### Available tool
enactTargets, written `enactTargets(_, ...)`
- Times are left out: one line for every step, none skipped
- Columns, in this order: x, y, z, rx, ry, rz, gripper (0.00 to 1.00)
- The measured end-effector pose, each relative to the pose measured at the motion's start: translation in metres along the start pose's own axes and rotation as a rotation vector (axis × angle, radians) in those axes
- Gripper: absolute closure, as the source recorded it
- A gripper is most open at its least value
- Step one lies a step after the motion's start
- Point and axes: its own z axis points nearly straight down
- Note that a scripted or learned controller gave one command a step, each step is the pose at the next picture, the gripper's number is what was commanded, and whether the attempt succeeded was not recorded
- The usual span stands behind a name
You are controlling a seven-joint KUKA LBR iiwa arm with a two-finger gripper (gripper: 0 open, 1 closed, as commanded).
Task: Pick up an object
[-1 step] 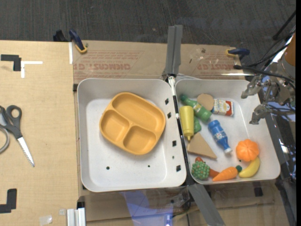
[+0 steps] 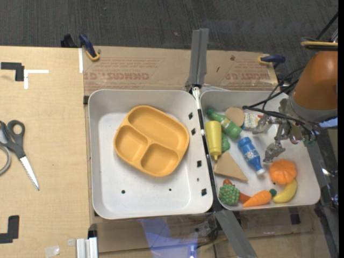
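My claw (image 2: 270, 141) hangs spread, nothing pinched, over right bin (image 2: 309, 198); just below it the orange toy pumpkin (image 2: 282, 171), round, ribbed, sits near the bin's right wall beside banana (image 2: 286, 192)

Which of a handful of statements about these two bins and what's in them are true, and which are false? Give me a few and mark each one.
1. The yellow divided plate lies in the left bin. True.
2. The blue bottle lies in the left bin. False: it lies in the right bin.
3. The scissors lie inside a bin. False: they lie on the bench, left of both bins.
4. The banana sits just below the orange pumpkin. True.
5. The gripper is above the right bin. True.
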Motion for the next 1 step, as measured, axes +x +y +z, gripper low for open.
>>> enactTargets(0.0337, 0.0505, 0.0009, -0.001, 0.003, 0.233, 0.0)
